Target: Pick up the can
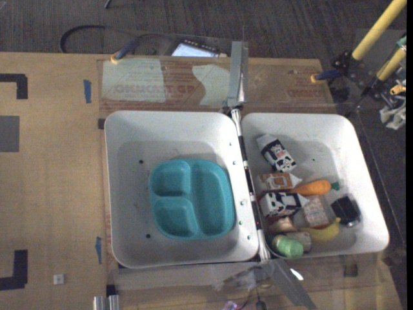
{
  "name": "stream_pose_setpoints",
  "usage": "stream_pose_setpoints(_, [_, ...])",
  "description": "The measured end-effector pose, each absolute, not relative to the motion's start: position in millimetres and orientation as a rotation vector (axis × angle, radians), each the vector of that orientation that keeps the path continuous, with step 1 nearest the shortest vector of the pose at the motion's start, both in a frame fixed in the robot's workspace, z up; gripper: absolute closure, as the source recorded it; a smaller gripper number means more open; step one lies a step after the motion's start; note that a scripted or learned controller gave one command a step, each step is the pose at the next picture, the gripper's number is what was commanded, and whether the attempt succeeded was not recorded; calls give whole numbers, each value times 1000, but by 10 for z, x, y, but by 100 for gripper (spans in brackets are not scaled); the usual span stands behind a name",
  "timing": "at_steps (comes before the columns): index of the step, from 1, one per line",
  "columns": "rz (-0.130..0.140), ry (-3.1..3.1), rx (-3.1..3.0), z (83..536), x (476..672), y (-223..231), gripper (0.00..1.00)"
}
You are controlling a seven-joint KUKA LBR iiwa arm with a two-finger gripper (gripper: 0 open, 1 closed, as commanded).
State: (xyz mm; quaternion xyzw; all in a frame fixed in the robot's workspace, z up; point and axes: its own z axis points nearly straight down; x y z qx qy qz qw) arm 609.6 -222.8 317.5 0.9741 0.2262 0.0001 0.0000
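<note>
The right bin [322,131] holds a cluster of small items along its left and front side. A small black object [345,210], possibly the can lying on its side, rests near the bin's right front, apart from the others. I cannot tell for sure which item is the can. Close to it are a yellow banana [326,232], an orange carrot [314,187] and a small brownish box [316,212].
Two cow-patterned cartons [277,152] [282,203], a small box [278,181] and a green item [287,245] crowd the right bin's left side. A teal divided plate [191,197] lies in the left bin [129,141]. Yellow poles and clamps [377,28] stand at the back right.
</note>
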Motion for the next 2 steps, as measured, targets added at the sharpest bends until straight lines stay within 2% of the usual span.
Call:
stream_pose_setpoints(1, [1,843,3025,3574,6577,-2208,100])
stream_pose_setpoints(2, [3,1233,2886,3756,6565,-2210,100])
